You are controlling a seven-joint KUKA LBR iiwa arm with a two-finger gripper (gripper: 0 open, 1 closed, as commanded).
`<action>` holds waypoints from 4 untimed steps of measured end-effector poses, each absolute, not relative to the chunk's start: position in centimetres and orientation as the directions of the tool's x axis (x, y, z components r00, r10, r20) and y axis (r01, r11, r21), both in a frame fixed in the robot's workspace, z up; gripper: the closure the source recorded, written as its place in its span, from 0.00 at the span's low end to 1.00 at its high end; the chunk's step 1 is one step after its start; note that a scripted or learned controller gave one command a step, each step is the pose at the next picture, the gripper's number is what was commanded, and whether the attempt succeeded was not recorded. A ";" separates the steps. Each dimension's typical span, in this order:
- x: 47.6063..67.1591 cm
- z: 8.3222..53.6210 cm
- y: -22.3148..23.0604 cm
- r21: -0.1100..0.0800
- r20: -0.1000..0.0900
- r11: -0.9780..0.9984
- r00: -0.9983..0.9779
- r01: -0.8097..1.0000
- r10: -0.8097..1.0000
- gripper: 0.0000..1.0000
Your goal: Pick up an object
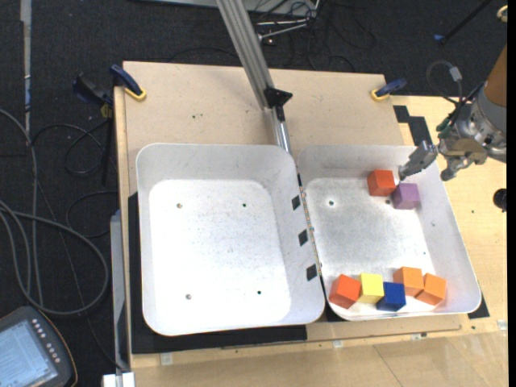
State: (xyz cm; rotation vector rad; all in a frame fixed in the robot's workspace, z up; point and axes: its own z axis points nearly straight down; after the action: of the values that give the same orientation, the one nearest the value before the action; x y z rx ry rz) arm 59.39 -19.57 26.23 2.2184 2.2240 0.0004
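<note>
My gripper [431,168] hangs over the far right part of the right bin [379,232], open with nothing between its fingers. Just left of and below it lie a purple cube [405,195] and an orange-red cube [380,183], touching each other. Along the bin's near edge sits a cluster: an orange cube [346,290], a yellow cube [372,285], a blue cube [393,296] and two more orange cubes [410,280] [434,289].
The left bin [214,236] stands beside the right one, with black clips along their shared rim. A slanted metal pole [250,47] reaches in from the top to the far end of that rim. Clamps [127,81] [389,89] hold the bench board's far corners.
</note>
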 end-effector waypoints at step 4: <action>58.8 9.4 -18.3 -0.005 0.001 0.000 0.000 1.000 1.000 0.00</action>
State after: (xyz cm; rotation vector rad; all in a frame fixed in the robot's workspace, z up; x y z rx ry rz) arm 58.85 -18.34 9.39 2.2250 2.2244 -0.0050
